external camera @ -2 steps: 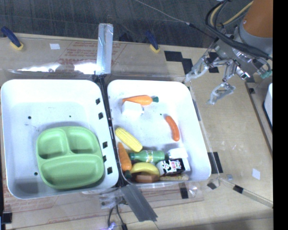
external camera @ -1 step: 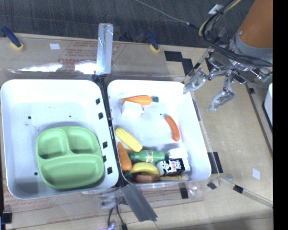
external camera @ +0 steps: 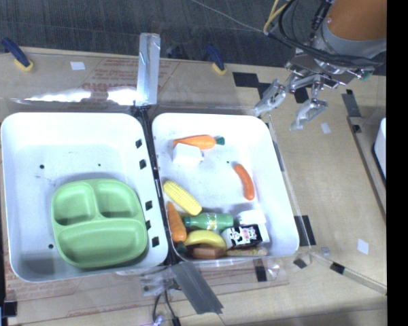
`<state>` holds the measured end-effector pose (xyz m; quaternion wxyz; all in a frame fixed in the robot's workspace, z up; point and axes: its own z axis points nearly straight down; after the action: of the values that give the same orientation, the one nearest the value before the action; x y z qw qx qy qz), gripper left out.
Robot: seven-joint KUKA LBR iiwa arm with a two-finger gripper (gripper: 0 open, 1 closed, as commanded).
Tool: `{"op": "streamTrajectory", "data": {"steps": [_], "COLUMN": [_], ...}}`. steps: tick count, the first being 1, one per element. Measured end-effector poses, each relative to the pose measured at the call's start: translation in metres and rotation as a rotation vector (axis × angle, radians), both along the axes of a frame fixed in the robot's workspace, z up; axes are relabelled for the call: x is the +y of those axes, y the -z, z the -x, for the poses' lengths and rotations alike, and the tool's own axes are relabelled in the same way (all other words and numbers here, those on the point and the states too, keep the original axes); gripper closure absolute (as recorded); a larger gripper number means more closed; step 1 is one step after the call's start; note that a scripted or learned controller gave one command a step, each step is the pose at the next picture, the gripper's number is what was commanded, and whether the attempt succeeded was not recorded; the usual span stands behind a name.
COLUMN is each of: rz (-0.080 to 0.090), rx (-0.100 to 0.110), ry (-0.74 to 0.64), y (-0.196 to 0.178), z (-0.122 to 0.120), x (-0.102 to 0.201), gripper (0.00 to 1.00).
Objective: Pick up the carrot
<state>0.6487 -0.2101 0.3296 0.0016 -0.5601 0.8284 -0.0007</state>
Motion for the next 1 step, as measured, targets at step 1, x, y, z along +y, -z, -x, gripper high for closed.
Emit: {"op": "streamTrajectory", "data": {"steps": [1], "rz": [0.002], "rx": [-0.003], "ry": [-0.244], "y": [-0.0114], "z": [-0.0095], "x": [0.0025], "gripper": [0.0]}}
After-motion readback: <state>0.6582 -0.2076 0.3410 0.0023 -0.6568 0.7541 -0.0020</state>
